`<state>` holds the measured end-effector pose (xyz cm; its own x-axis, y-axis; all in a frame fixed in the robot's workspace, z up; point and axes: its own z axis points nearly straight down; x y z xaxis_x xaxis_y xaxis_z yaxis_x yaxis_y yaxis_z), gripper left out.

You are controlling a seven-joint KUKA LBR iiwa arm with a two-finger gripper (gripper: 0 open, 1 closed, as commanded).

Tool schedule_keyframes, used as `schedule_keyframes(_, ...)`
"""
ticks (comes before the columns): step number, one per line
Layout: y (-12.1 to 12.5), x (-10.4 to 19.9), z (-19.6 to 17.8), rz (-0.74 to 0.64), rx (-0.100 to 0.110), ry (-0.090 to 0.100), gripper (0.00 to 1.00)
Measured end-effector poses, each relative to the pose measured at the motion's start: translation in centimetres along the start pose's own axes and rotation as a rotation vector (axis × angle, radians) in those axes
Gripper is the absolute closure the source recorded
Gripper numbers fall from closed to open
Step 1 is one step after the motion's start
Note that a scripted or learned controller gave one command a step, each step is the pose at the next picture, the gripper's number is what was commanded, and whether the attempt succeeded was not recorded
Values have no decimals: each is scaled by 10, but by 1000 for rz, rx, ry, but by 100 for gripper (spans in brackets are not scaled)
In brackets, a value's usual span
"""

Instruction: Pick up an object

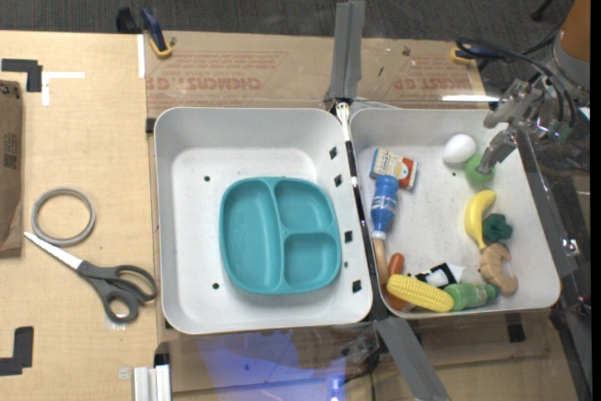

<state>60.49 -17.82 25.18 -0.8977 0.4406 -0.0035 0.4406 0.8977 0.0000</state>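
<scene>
The gripper (490, 157) hangs low over the right bin (427, 146), fingers slightly spread, empty, tips over a green piece (480, 172) beside the white egg (459, 149), seemingly its target. The banana (477, 215) lies nearby.

Even overhead light, sharp focus across the bench.
White bins (169, 202) shine bright without harsh glare; soft shadows, and a bluish glow at the bottom edge.
</scene>
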Motion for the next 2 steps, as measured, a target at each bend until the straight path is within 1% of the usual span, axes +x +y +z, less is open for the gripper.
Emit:
schedule_keyframes(1,-21,-20,159,-137,-1,-1,0)
schedule_keyframes(2,-20,-21,148,-140,-1,-7,100)
